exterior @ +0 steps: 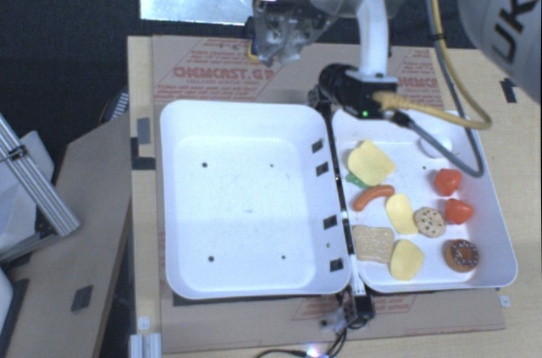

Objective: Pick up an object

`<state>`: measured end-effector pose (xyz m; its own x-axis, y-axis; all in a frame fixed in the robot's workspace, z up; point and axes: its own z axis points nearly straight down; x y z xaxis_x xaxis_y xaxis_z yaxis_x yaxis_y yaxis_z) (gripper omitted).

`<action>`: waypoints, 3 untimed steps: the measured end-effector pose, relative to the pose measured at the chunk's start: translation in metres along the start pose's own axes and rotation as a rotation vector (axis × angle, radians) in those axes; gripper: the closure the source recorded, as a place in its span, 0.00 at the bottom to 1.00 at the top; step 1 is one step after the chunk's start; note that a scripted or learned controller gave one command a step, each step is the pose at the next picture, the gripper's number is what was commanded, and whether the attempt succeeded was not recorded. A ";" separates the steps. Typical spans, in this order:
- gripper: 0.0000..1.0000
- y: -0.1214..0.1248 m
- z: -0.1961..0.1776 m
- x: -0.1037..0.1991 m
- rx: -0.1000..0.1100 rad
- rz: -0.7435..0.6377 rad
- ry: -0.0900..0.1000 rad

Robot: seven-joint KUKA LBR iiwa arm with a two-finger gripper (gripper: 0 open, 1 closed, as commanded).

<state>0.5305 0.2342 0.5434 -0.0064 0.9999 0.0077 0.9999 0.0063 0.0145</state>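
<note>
A tan bench [102, 179] fills the middle of the frame, with dark floor around it and a bright pale patch of floor at the upper left. On the bench lies a brown cardboard sheet [212, 68] printed in red letters, and on that sheet sit my two white bins side by side.

The left bin [182, 263] takes up the centre of the frame. The right bin [495, 263], in the lower right, carries all the toy food. A yellow chip-like piece [371, 162] lies near its upper left, with a small green bit just under its left edge. Below it an orange sausage [373, 196] lies slanted. Beside that is a pale yellow slice [400, 212], touching a chocolate-chip cookie [429, 222]. A slice of bread [373, 242] rests against the bin's left wall, and another yellow piece [407, 261] sits next to it at the bottom. A chocolate doughnut [461, 255] lies at the lower right. Two red pieces [448, 181] [458, 211] sit one above the other along the right side.

My gripper [275, 39] hangs at the top centre of the frame, above the cardboard behind the left bin, well apart from the food. I cannot tell how it stands from here. A yellow cable [440, 118] loops from my arm down over the right bin's upper edge.
</note>
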 end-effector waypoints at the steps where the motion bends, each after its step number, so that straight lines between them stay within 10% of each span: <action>1: 1.00 -0.035 0.008 0.000 0.014 0.001 -0.006; 2: 1.00 -0.047 0.127 -0.001 0.025 0.005 -0.013; 3: 1.00 -0.044 0.000 0.000 0.000 0.001 0.000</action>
